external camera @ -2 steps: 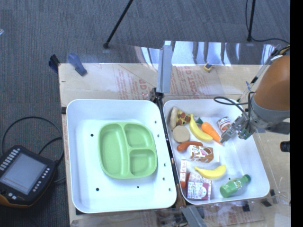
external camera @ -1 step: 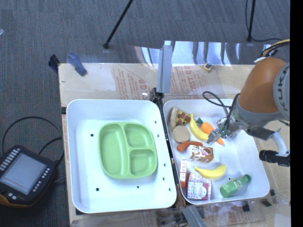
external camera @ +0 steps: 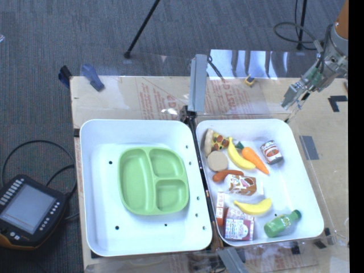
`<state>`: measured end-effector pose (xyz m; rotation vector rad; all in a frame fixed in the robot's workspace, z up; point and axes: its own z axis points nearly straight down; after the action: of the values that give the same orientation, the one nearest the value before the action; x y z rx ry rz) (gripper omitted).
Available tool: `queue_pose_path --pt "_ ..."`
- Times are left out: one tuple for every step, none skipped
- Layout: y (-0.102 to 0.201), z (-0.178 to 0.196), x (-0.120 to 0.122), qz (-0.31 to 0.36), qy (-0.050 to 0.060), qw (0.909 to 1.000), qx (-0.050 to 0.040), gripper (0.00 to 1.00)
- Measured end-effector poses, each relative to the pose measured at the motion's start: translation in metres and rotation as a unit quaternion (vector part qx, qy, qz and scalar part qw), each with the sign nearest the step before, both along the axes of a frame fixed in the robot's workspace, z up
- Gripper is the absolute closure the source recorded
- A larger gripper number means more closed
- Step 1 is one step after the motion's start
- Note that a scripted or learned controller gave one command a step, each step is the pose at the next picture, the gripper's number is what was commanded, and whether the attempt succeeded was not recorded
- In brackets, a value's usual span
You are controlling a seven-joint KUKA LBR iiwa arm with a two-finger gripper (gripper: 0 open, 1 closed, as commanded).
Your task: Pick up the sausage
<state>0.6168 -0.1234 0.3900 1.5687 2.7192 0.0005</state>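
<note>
The sausage [external camera: 226,174] is a short reddish-orange link lying in the right bin [external camera: 301,169], just below a round tan cookie [external camera: 217,161] and left of a snack packet [external camera: 242,184]. My gripper [external camera: 296,95] hangs at the upper right, above the bench behind the right bin's far edge, well away from the sausage. Its fingers stand apart with nothing between them.
The right bin also holds a pizza slice [external camera: 214,140], two bananas [external camera: 239,157], a carrot [external camera: 255,159], a small can [external camera: 271,152], a green bottle [external camera: 281,222] and cartons [external camera: 238,226]. The left bin [external camera: 96,152] bears a green divided plate [external camera: 153,180]. A teach pendant [external camera: 25,209] lies at the left.
</note>
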Motion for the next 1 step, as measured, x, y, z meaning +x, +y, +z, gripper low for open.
queue_pose_path --pt "0.0104 -0.2139 0.0275 -0.011 0.003 0.9999 0.0009 1.0"
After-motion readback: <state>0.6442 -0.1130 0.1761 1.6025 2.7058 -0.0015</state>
